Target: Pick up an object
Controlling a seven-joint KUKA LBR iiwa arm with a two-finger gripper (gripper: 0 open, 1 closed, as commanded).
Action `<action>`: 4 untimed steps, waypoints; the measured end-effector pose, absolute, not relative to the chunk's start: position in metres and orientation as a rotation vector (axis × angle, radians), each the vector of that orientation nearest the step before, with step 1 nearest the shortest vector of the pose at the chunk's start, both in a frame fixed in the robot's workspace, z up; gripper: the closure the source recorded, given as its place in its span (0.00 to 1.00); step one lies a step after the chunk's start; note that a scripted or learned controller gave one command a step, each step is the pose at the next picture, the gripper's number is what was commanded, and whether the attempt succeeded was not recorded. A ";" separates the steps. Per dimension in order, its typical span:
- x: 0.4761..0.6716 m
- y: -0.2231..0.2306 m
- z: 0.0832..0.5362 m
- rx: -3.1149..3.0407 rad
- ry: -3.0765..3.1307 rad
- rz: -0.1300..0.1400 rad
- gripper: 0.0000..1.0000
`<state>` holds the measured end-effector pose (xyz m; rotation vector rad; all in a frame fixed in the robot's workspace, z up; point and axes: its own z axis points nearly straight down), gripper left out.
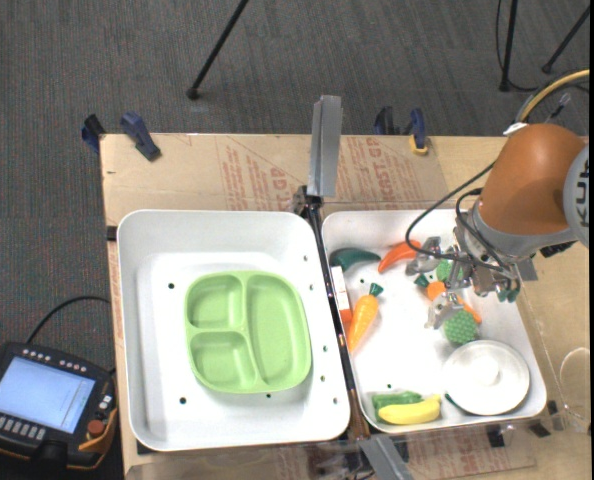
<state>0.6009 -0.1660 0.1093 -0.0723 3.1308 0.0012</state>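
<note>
My gripper (447, 303) hangs low over the right side of the right bin (417, 343), beneath the orange band of the arm. Directly under and around it lie a small orange piece (436, 290) and a round green toy (461, 329); whether either one touches the gripper cannot be made out. A toy carrot (363, 315) lies to its left, near the bin's left wall. Farther back are an orange chili (397, 256) and a dark green vegetable (352, 259).
A white bowl (487, 376) sits in the right bin's front right corner. A banana (410, 412) and a green piece (397, 399) lie along its front wall. The left bin (157, 248) holds a green divided plate (247, 330). A teach pendant (42, 398) lies off the bench, front left.
</note>
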 end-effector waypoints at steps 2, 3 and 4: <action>0.632 -0.118 0.088 0.003 3.139 0.005 0.00; 0.577 -0.161 0.088 -0.244 3.131 0.002 0.00; 0.597 -0.169 0.088 -0.431 3.108 0.001 0.00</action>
